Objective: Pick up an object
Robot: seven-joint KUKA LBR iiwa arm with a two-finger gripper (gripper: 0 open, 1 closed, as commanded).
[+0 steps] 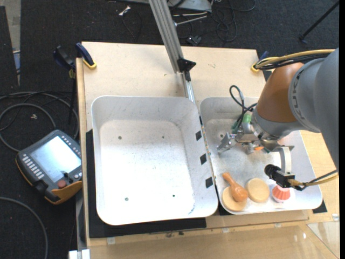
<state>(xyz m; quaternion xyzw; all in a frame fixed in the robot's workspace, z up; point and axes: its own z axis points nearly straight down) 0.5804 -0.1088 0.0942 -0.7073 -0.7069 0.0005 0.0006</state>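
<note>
Arm bent low over right bin, pincer spread, grasping nothing, near bin floor

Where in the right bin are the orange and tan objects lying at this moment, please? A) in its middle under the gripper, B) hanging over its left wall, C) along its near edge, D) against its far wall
C: the orange and tan objects lie in a row along the near edge of the right bin, nearer the camera than the gripper.
</note>
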